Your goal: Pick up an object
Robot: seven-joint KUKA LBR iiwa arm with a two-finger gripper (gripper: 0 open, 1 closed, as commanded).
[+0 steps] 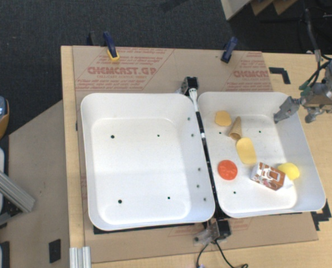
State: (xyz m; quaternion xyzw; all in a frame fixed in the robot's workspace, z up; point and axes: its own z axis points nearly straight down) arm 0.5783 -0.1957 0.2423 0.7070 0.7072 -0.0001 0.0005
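Gripper [284, 111], grip state impossible to tell, hovered at right of frame; yellow round piece [223, 118] lay well left of it.

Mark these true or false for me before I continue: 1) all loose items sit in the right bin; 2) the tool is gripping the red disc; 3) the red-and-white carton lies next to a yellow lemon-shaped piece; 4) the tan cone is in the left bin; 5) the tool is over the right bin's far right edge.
1) True: every loose item lies in the shallow white right bin.
2) False: the flat red disc lies on the bin floor, apart from the tool.
3) True: the red-and-white carton touches the yellow lemon-shaped piece.
4) False: the tan cone is in the right bin.
5) True.
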